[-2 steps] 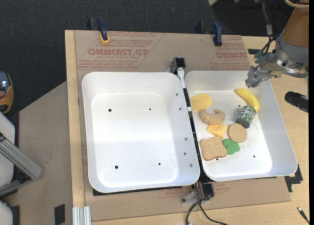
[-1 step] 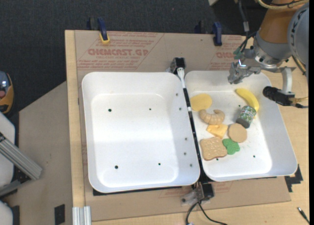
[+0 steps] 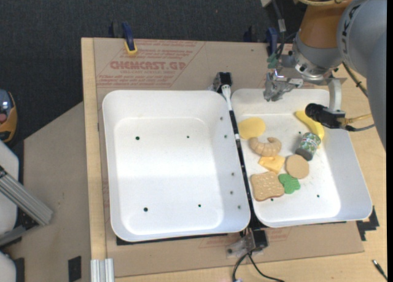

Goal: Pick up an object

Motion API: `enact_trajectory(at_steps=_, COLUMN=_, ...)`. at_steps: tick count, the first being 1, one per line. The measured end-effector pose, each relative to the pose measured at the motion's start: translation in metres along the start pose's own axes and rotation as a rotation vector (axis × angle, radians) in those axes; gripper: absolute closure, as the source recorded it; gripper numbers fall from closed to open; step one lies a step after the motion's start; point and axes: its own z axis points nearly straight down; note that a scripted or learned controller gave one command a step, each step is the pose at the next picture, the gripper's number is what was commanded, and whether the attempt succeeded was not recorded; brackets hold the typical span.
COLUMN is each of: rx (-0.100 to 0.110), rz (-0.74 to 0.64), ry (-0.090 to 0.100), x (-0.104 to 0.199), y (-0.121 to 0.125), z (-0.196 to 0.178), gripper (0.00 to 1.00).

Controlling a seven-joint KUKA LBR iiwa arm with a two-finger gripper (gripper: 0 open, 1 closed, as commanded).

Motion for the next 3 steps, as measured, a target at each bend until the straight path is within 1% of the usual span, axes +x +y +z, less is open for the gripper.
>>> enact_trajectory(at_steps=1, rx=-0.005, rz=-0.009, ry=0.004, x=0.171, y=0.001, z=-0.038, gripper=1.0)
enact_trajectory(at_steps=2, rx=-0.003, rz=-0.004, ry=0.003, x=0.262, y=-0.001, z=-0.055, gripper=1.0)
enact_trajectory(at_steps=3, rx=0.014, rz=0.011, ry=-0.005, x=0.218, y=-0.069, z=0.008, gripper=1.0)
